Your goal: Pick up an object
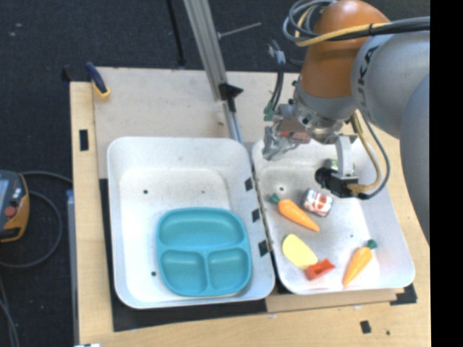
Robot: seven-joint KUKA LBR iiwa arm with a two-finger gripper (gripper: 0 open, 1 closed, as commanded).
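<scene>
My gripper (278, 144) hangs over the far left corner of the right bin (396, 226), below the orange band on the arm. Nothing shows beneath it except the bin's white floor. In the right bin lie an orange carrot (298, 214), a small red and white can (317, 202), a yellow wedge (298, 251), a small red piece (319, 269) and a second carrot (358, 264). All of them sit nearer the front than the gripper, and the closest carrot is well apart from it.
The left bin (145, 165) holds a teal divided plate (205, 251) toward its front. A slanted aluminium post (210, 49) rises behind the bins, close to the gripper's left. Cables and a black connector (331, 179) hang from the arm over the right bin.
</scene>
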